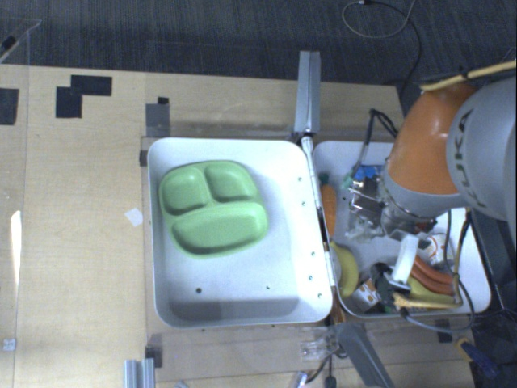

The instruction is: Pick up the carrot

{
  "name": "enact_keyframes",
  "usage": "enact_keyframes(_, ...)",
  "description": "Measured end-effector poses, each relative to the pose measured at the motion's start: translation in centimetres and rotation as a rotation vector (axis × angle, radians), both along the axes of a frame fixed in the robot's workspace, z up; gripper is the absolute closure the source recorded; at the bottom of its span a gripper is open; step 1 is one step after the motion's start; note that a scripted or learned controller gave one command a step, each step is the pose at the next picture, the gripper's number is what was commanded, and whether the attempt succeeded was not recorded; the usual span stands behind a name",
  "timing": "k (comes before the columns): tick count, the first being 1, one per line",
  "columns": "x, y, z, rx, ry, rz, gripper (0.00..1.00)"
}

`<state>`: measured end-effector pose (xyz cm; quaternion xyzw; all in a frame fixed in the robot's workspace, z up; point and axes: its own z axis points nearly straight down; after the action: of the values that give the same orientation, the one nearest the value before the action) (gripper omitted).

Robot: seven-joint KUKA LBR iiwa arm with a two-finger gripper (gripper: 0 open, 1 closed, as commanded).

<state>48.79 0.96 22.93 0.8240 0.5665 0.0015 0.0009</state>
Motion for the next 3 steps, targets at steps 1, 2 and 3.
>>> enact_keyframes(1,-0.1,-4.5,-2.2,0.0,0.002,0.232,1.0)
enact_keyframes(2,-0.1,-0.9,-4.6,0.001,0.005,0.023,1.0)
enact_keyframes(3,-0.1,-5.3,-4.5,0.0,0.001,-0.095,1.0)
